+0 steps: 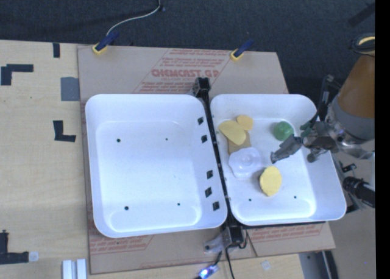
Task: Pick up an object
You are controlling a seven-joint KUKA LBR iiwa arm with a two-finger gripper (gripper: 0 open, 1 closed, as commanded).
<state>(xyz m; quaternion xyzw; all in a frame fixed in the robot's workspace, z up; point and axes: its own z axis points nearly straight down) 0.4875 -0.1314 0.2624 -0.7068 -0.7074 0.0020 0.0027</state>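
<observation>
The right bin (323,208) holds several small objects. A green ball (282,130) lies near its back right. Two yellow pieces (232,131) (245,122) rest by the divider on a brown block (236,146). A clear round lid (245,162) sits mid-bin, and a yellow lemon-like piece (270,181) lies in front of it. My gripper (294,156) hangs over the right part of this bin, just in front of the green ball and right of the lid. It is open, with nothing between its fingers.
The left bin (97,150) adjoins the right one along a black clipped divider (210,150). Both stand on a cardboard sheet (183,70). The arm's orange band (359,83) rises at the right edge.
</observation>
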